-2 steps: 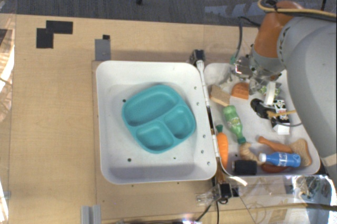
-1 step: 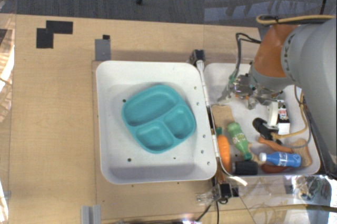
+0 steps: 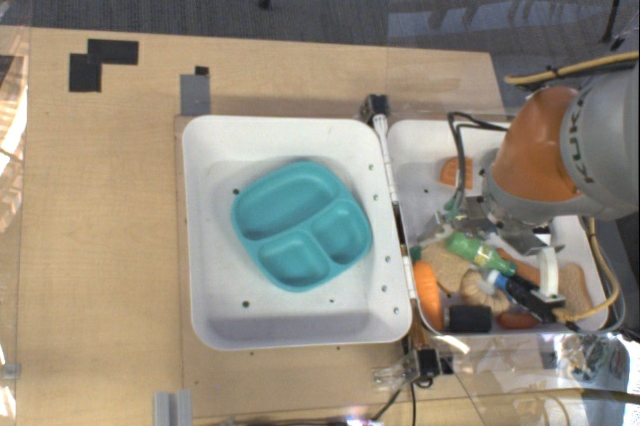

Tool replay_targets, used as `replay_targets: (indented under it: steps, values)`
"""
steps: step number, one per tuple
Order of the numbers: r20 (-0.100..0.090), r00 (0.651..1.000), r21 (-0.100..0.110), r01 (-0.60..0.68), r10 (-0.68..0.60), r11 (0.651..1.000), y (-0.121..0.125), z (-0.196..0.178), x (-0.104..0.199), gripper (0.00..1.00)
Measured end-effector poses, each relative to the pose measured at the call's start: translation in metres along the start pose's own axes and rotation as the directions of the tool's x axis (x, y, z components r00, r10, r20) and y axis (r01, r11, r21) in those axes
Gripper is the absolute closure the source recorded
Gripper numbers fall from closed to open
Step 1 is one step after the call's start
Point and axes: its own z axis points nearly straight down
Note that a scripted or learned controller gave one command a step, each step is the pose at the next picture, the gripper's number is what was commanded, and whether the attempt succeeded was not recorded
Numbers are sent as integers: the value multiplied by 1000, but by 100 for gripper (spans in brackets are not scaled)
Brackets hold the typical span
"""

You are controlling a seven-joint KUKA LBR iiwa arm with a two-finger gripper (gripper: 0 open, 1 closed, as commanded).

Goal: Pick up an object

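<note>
Down in the right bin (image 3: 590, 244), the gripper (image 3: 470, 219) sits among a heap of toy food, its grip impossible to judge because the orange-banded wrist (image 3: 535, 159) covers it. Just beside it lies a green bottle (image 3: 478, 251); a carrot (image 3: 428, 289) rests near the divider. In the left bin (image 3: 205, 214), well apart, sits a teal divided plate (image 3: 300, 224).

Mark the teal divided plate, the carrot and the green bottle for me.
teal divided plate (image 3: 300, 224): camera view, on its centre ridge.
carrot (image 3: 428, 289): camera view, mid-body.
green bottle (image 3: 468, 247): camera view, on its green body.
</note>
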Motion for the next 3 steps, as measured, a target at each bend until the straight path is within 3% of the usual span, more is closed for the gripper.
replay_targets:
  steps: [1,2,3]
  values:
    - [0,980,-8,-198,198,980,-46,-1,2,0]
    - [-2,894,-2,-448,448,894,-47,-1,10,0]
    - [2,775,7,-632,632,775,-5,1,2,0]
